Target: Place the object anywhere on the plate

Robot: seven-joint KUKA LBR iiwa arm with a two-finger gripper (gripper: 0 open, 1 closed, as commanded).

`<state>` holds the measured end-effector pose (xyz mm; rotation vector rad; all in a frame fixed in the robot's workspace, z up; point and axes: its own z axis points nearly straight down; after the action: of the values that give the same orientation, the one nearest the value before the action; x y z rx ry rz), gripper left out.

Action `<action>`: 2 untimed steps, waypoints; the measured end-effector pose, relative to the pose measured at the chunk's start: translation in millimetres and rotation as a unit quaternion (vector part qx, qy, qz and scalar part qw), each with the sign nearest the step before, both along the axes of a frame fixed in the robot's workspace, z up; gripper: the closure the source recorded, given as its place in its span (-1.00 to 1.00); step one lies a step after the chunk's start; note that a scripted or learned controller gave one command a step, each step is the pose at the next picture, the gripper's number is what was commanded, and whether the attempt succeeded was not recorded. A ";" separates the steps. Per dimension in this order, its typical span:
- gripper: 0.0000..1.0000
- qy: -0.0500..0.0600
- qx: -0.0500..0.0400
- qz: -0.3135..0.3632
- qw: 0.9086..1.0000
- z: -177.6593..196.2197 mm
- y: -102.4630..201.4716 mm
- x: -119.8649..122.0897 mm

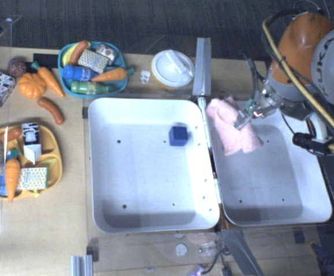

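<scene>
Camera view: we see the gripper (248, 115) at the right bin's (293, 211) upper left, touching the pink cloth (231, 132) (whether it pinches, we cannot tell). A blue cube (179, 135) sits in the left bin (126, 211).

A robot lab: bench-mounted white bins (149, 211) and toy food (92, 68).

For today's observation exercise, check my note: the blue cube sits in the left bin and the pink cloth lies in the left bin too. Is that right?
Not quite. The blue cube does sit in the left bin, but the camera view shows the pink cloth lying in the right bin, near its upper left corner.
</scene>
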<state>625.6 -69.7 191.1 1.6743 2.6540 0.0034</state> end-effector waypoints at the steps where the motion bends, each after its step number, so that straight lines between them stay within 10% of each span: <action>1: 1.00 0.000 0.000 0.003 1.000 34.2 1.8 1.6; 2: 1.00 0.000 0.000 0.204 0.979 24.9 56.3 -6.4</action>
<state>619.2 -13.4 216.0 1.0974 2.9409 0.0028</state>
